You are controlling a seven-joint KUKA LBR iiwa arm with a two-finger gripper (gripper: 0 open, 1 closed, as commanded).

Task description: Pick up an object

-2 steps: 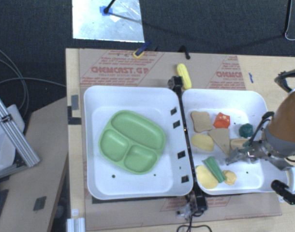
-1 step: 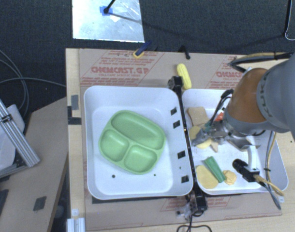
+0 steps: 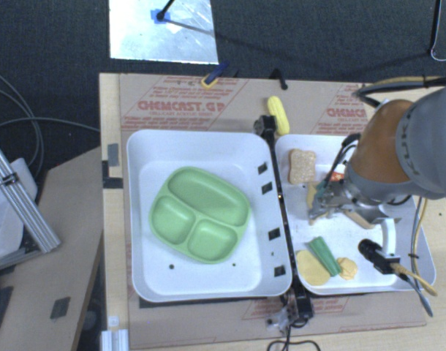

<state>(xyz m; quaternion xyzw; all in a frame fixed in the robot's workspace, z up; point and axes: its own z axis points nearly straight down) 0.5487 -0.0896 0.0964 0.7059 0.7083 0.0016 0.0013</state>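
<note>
My gripper (image 3: pixel 319 208) hangs low over the middle of the right bin (image 3: pixel 420 258), its grey arm and orange band reaching in from the right. A small yellow piece (image 3: pixel 311 194) lies right at the gripper's left side; I cannot tell whether it is touching. A tan toast slice (image 3: pixel 302 166) lies just behind the gripper, towards the bin's back left. In front of it, a green stick (image 3: pixel 324 254) rests across a flat yellow piece (image 3: pixel 311 268), with a small yellow round piece (image 3: pixel 347 268) beside them.
The left bin (image 3: pixel 146 159) holds a green divided plate (image 3: pixel 199 213). A yellow banana-like toy (image 3: pixel 278 114) lies on the cardboard just behind the divider between the bins. A tan strip (image 3: pixel 354 217) lies under the wrist.
</note>
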